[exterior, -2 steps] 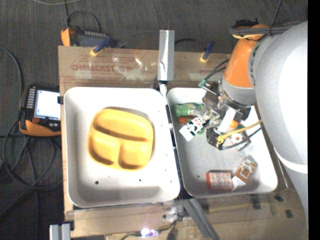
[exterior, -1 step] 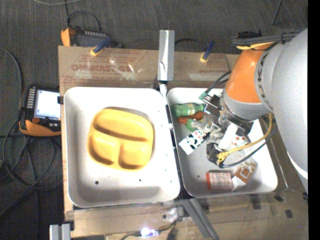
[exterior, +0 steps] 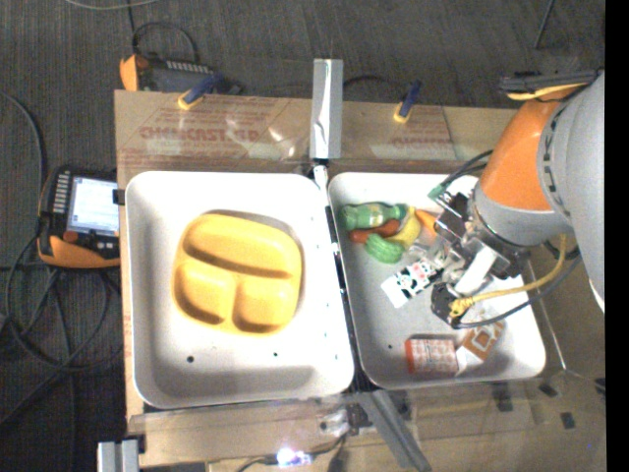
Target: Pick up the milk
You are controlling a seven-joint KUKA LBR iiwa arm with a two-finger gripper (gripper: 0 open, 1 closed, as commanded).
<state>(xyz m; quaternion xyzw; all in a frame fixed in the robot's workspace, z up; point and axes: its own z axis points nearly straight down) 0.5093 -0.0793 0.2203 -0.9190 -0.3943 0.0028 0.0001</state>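
Note:
The milk is a small white carton with black cow patches, lying in the middle of the right bin. My gripper hangs low right over the carton's right end and hides part of it. Whether it touches the carton cannot be made out from this angle.
A green bottle and a green and orange toy piece lie at the right bin's far left. A red and white can and a brown and white packet lie at its near edge. A yellow divided tray sits in the left bin.

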